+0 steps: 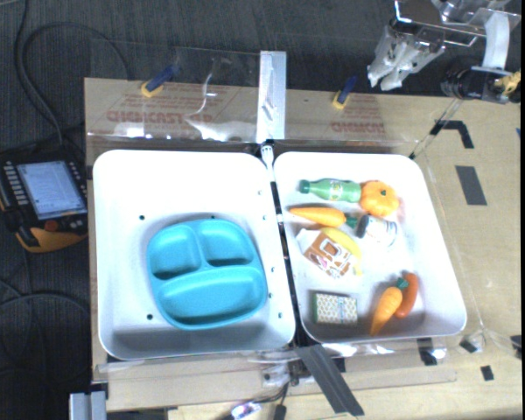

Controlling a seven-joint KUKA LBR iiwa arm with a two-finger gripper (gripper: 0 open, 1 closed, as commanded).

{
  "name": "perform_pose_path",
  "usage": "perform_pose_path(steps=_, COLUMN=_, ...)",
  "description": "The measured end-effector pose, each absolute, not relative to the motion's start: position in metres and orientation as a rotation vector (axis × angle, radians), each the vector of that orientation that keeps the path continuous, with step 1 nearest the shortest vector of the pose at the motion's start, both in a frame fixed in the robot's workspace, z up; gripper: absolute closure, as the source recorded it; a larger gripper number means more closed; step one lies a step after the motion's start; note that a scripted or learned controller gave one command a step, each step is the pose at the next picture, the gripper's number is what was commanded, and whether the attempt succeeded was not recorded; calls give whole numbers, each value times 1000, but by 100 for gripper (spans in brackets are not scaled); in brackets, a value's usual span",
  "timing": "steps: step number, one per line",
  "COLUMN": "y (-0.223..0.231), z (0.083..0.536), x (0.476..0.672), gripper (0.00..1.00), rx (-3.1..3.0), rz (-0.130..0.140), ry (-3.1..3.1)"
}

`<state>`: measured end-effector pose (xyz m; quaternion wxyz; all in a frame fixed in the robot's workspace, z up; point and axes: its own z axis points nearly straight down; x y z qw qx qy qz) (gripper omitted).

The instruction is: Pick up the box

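Blue tray [208,271] in L bin [114,234]; bottle [331,188], carrots [316,216] in R.

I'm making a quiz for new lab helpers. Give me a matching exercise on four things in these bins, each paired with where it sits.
Things:
1. blue tray
2. green bottle
3. small box
4. gripper

Places:
A. near edge of the right bin
B. above the bench, beyond the bins' far side
C. left bin
D. far edge of the right bin, lying on its side

Pairs: 1-C, 2-D, 3-A, 4-B
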<state>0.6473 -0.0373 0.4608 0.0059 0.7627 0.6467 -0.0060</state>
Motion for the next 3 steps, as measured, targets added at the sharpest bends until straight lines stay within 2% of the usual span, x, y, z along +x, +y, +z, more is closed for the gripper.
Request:
perform_pose_path(steps=1, y=-41, z=434, x=601, gripper=100, rx=2336, rz=-5, ry=2100)
perform_pose_path(steps=2, y=-41, z=443, x=602, gripper=100, rx=2335, rz=-8, ry=2100)
perform_pose_path(steps=3, y=-75, z=433, x=662, gripper=100, rx=2506, rz=-3, ry=1893)
